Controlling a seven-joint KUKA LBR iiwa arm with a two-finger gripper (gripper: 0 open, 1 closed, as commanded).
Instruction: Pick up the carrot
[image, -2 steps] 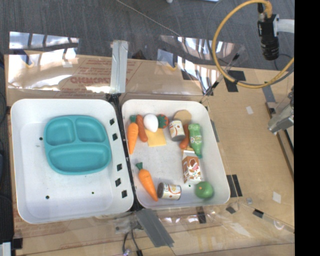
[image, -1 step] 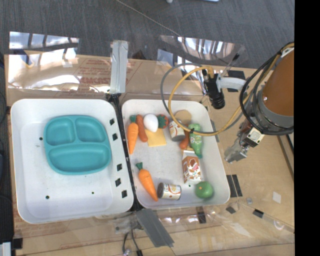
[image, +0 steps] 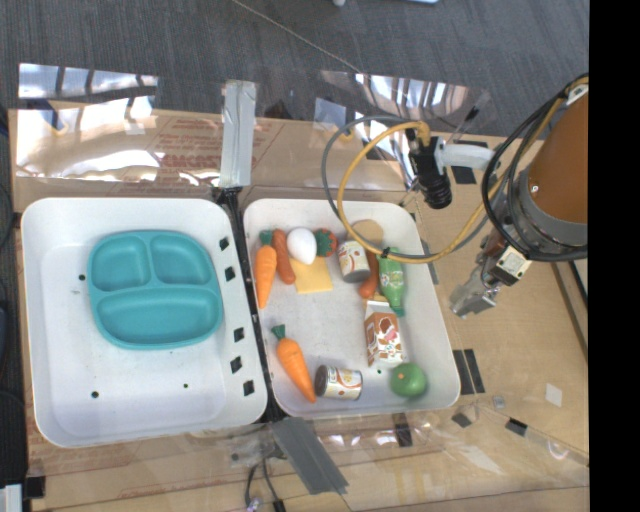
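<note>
An orange carrot (image: 293, 366) with a green top lies near the front left of the right bin (image: 436, 300). A second carrot (image: 264, 276) rests along that bin's left wall, with a darker orange one (image: 284, 257) beside it. My gripper (image: 473, 297) hangs outside the right bin, just past its right wall and over the bench, well apart from every carrot. Nothing is seen in it.
The right bin also holds a white egg (image: 301, 245), a yellow cheese slice (image: 313, 277), a small can (image: 351, 260), a green bottle (image: 391, 283), a carton (image: 384, 338), a lying can (image: 338, 381) and a green fruit (image: 408, 379). A teal divided plate (image: 155, 288) sits in the left bin (image: 50, 350). Yellow and black cables (image: 345, 180) loop above the right bin.
</note>
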